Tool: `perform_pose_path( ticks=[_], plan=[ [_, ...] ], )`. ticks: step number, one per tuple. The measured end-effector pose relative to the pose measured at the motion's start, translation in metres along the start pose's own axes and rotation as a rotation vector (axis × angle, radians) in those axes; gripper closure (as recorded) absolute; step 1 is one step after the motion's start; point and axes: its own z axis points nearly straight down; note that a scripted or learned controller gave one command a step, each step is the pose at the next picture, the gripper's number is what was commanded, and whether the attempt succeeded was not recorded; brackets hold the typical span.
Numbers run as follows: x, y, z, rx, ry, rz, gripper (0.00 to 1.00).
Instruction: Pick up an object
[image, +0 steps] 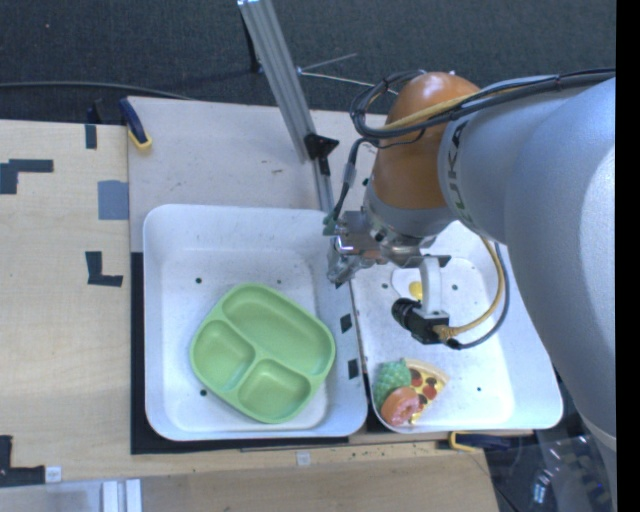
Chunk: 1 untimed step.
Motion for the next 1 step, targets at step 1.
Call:
perform_pose_path(
  ticks=[1],
  plan=[
    [0.0502, 0.0224, -0.0139, -0.002, 0.001, 0.0, 1.0]
  ],
)
